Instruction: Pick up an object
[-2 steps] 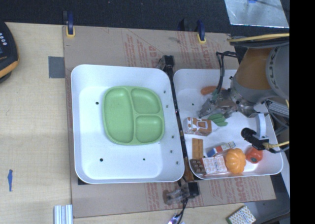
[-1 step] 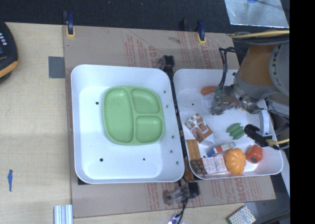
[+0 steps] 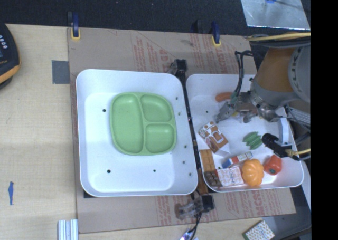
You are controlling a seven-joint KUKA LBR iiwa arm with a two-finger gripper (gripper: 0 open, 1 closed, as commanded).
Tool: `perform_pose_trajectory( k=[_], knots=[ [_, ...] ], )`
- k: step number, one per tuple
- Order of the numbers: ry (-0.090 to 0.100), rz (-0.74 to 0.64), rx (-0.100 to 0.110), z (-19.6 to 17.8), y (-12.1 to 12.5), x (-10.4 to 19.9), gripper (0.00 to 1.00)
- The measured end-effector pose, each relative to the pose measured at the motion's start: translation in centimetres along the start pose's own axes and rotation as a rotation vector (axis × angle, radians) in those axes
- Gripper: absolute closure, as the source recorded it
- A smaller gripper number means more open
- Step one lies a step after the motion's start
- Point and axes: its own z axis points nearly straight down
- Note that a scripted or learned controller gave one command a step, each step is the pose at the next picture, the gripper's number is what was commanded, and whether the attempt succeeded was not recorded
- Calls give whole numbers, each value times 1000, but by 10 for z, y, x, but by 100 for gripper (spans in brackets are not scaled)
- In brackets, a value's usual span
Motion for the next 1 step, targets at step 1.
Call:
perform_pose_trajectory(
  k=[1],
  knots=[
    [-1,1,-10,9,65,-54,0]
  ],
)
